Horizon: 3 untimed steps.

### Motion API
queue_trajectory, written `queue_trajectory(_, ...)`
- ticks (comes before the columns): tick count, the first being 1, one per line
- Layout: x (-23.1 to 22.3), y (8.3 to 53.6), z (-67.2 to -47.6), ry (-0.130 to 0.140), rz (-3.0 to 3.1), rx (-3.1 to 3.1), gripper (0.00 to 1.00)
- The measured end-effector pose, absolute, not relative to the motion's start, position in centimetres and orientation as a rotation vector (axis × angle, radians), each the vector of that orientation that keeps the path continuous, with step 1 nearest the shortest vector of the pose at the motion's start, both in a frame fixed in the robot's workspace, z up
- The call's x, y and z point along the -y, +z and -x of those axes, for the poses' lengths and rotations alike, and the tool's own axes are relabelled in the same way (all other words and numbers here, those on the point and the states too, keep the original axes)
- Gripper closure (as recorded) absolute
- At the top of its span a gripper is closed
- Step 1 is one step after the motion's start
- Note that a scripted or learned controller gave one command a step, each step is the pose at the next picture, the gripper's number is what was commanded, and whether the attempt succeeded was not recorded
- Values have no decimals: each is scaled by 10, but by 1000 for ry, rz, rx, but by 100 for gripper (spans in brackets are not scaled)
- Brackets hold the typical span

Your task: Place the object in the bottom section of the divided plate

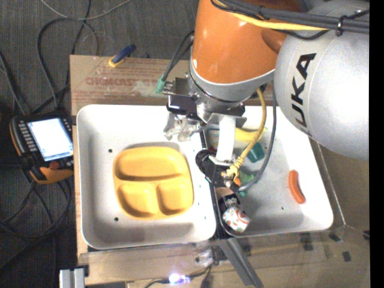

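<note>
Arm: looms over both bins, wrist above the divider.
Gripper: hidden beneath the wrist, state impossible to tell.
Plate: left bin.
Carrot-like object: right bin, well right of wrist, long axis near-vertical.

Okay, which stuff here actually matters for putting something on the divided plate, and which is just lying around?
Belongs to the job:
- yellow divided plate in the left bin
- orange carrot-like piece and round white item in the right bin, candidates for placing

Just lying about:
- handheld pendant left of the bench
- blue-and-yellow item on cardboard
</note>
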State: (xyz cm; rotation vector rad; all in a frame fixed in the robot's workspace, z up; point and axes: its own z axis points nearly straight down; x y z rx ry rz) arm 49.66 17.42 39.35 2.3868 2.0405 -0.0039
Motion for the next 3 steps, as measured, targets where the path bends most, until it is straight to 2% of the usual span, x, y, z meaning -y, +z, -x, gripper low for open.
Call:
queue_trajectory(1,-196,268,-482,-10,-2389,-2043,100)
queue_trajectory(2,-222,284,-545,-8,-2500,-1903,100)
queue_trajectory(3,-233,337,-536,-6,-2735,-1542,100)
